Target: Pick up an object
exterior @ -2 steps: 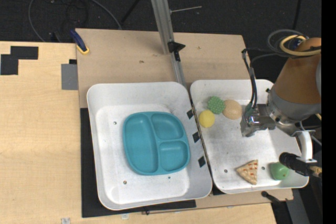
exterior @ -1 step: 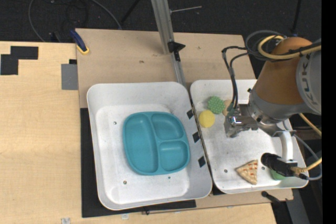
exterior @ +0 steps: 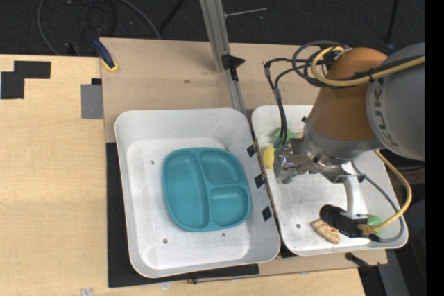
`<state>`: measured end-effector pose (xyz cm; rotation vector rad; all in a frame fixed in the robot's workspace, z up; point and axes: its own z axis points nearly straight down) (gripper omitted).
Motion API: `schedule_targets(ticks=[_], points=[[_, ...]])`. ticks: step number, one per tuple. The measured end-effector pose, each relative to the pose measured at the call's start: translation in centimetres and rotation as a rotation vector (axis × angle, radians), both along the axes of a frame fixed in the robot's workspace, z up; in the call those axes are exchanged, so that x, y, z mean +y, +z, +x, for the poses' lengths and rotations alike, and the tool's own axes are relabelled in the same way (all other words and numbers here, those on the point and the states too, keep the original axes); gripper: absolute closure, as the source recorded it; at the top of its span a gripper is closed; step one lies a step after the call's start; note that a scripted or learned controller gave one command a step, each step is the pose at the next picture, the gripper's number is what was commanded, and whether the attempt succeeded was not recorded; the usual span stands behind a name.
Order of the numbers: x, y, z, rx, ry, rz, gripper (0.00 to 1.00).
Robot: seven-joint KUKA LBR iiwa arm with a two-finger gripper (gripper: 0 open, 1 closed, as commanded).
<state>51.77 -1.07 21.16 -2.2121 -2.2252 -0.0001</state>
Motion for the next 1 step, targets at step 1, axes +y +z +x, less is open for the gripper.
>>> schedule_targets(ticks=[1], points=[[5.56, 1.47, 0.22, 0.000, -0.001, -0.001, 1.00]])
